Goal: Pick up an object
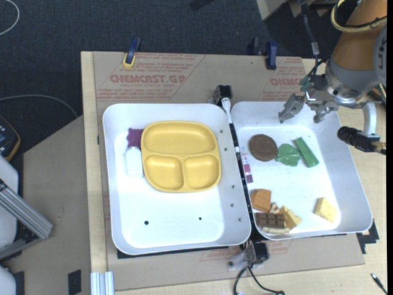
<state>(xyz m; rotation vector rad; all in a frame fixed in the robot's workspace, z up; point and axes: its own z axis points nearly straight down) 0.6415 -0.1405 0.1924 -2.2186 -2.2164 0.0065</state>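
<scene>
Brown board (184, 72) printed "CHEMCAST GP" behind bins (116, 165)

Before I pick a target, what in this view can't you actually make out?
- Purple item and white item in the left bin: partly hidden by the yellow divided plate; identity unclear.
- Brown pieces in the right bin: piled together, too small to separate.
- Arm: cut off by the right edge.
- Gripper: open, above the bin's far edge; height unclear.
</scene>
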